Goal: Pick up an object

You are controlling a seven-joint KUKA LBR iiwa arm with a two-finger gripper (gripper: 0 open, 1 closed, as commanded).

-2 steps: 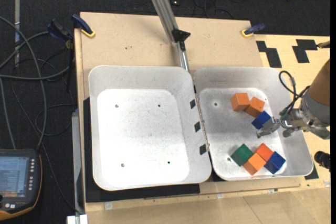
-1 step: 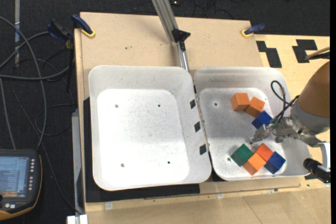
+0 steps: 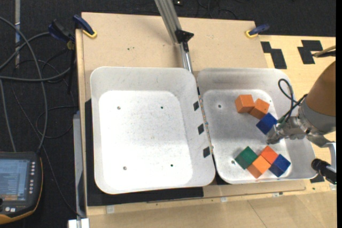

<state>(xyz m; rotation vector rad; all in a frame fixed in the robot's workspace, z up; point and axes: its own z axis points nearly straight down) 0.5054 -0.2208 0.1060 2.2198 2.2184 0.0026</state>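
Nearest my view, at the front of the right bin (image 3: 224,78), sits a tight cluster of four blocks: a green block (image 3: 246,157), an orange block (image 3: 260,166) in front of it, a second orange one (image 3: 269,154) behind that, and a blue block (image 3: 280,164) at the right end. They touch one another. Farther back in the same bin I see an orange pair (image 3: 251,105) touching side by side, and just in front of them another blue block (image 3: 266,123). That makes seven by my count: four orange, two blue, one green. I count two white bins, and the left bin (image 3: 101,115) has only its bare speckled floor on show.

My gripper (image 3: 275,135) hangs low between that lone blue block and the front cluster, reaching in from the right. I cannot tell from this angle how it is set, or whether it has anything.

I judge these blocks to be light, rigid and smooth-sided, likely wood or foam, nothing fragile. Flat opposite faces should take a pinch well, but a smooth face may slip if I catch only a corner. The lone blue block looks easiest, since its sides stand mostly free; the clustered ones leave little room beside them.
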